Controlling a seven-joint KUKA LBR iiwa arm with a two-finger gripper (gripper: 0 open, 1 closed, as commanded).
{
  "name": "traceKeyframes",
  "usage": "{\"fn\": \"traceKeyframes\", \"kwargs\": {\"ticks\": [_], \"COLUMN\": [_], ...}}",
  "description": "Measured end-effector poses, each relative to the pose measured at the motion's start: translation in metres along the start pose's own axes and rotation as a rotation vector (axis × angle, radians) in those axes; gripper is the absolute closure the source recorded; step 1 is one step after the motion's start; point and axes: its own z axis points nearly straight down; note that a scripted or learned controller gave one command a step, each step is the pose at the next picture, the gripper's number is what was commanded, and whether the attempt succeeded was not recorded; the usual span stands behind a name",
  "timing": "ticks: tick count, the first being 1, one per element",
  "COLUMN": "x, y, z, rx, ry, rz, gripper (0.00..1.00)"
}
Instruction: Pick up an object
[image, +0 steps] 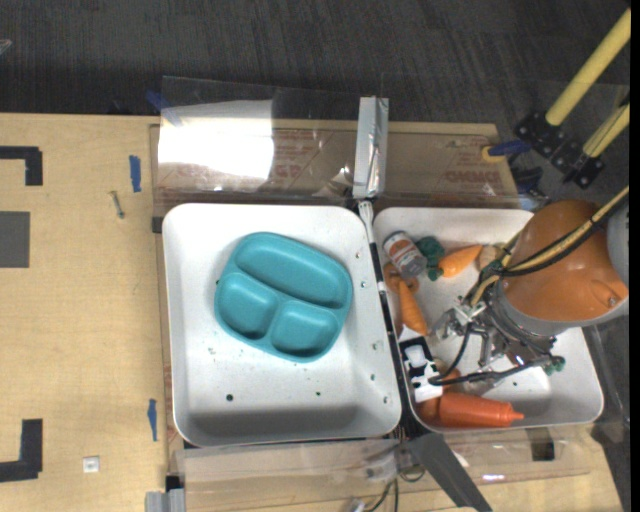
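The right bin (585, 395) holds several small items. A small bottle with a red-brown label (403, 253) lies at its back left, beside a green piece (432, 250) and an orange carrot-like piece (460, 262). An orange strip (410, 305) lies along the left wall, with a black and white item (417, 360) below it. A red-orange carrot shape (472, 408) rests at the front wall. My gripper (490, 348) hangs low in the middle of this bin, under the orange wrist band (560, 265), just above and right of the black and white item.
The left bin (190, 300) holds a teal divided plate (284, 294). A wall between the two bins (385, 320) runs just left of the objects. Cables and metal parts of the wrist hide the bin floor beneath them. Yellow poles (590, 70) stand at the back right.
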Motion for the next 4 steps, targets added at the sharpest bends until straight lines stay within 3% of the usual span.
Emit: {"fn": "traceKeyframes", "kwargs": {"ticks": [1,2,3,4], "x": [-0.124,-0.104,-0.113,-0.047], "y": [-0.064,-0.065,-0.078,-0.141], "z": [-0.101,-0.013,0.012,0.013], "rx": [-0.014,-0.011,-0.014,-0.029], "ry": [0.012,0.016,0.018,0.017], "rz": [-0.064,0.012,-0.009,-0.093], "gripper": [0.0,0.0,0.0,0.0]}}
